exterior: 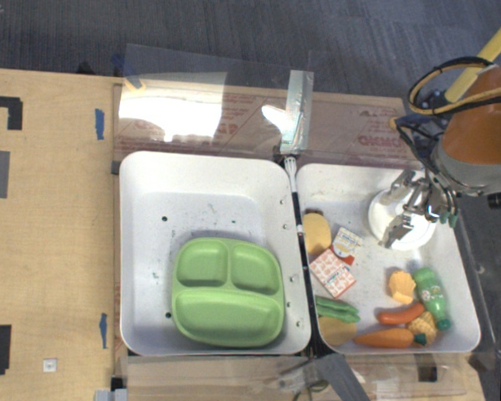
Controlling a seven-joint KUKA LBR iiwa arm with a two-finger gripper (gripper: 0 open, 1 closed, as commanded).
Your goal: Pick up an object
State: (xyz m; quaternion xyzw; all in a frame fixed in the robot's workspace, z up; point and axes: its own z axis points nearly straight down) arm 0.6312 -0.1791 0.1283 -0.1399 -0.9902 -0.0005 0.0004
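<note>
Gripper [411,214]: upper right of frame, over white disc [398,220] in right bin [468,282]; fingers spread, nothing between them. Step: approach, nothing lifted. Next: descend, close on disc rim. Green tray [227,293]: left bin [140,232], lower centre.

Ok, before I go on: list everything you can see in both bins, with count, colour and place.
Divided plate: one, green, left bin.
Round dish: one, white, back of right bin, under the gripper.
Bread-like piece: one, tan, right bin's left edge.
Small packets: two, white and red, right bin's middle.
Bean pod: one, green, front left.
Carrot: one, orange, front.
Bottle: one, green, right side.
Orange lump: one, beside the bottle.
Gripper: one, metallic, over the dish.
</note>
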